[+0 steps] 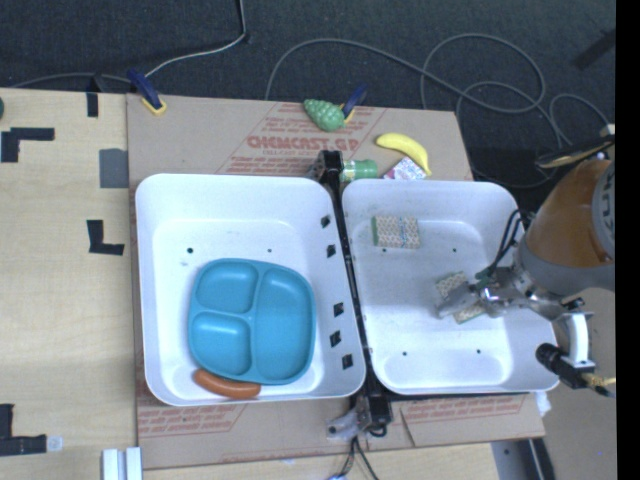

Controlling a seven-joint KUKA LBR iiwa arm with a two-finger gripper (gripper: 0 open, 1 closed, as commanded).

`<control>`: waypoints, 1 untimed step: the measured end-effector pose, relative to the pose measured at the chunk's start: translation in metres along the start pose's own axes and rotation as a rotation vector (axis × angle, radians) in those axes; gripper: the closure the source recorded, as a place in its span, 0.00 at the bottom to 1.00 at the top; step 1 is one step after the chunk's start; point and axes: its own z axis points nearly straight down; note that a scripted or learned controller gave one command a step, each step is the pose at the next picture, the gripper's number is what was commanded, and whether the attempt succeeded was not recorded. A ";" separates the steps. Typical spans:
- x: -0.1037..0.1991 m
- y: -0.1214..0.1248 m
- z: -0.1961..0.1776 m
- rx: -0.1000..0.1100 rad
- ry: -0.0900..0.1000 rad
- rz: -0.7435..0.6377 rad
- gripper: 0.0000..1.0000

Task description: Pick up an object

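Grey-beige small object [452, 289] lies on the floor of the right bin [430, 368], near its middle and toward the arm side. Claw [478, 299] sits low in that bin, reaching in from the right; its tip is at or touching the object's right edge. Finger spread: cannot tell, the tip is too small and blurred.

Key relation: object lies just left of the claw tip, along the reach line. Long axis appears to run roughly upper-left to lower-right, uncertain.

Second candidate, a patterned flat packet [396, 231], lies further up in the same bin, well apart from the claw.

Left bin [160, 208] holds a blue divided plate [252, 320] and an orange sausage-shaped toy [226, 384] at its front edge.

Judgement: the grey-beige object is the nearest target; no grasp is confirmed.
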 end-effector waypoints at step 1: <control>0.109 0.024 0.000 -0.003 0.006 -0.006 0.00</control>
